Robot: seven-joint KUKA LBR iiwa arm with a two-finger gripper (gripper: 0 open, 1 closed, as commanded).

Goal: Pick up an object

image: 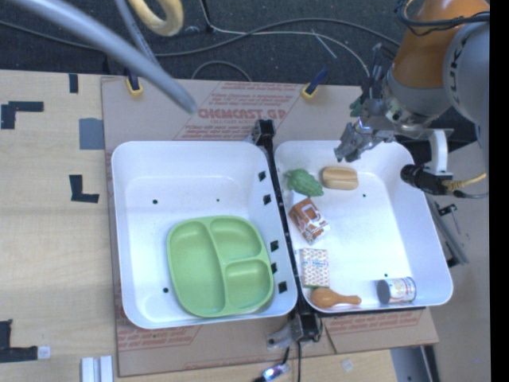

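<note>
My gripper hangs over the far edge of the right bin, just above and to the right of a tan bread roll. Nothing shows between its fingers. Left of the roll lies a green leafy piece. Below that sit a red-and-white packet and a checkered packet. A brown drumstick-shaped piece and a small can on its side rest near the bin's front wall.
The left bin holds a green divided plate. A black divider runs between the bins. Grey tubes and a yellow loop cross the upper left. Cables trail behind the bins.
</note>
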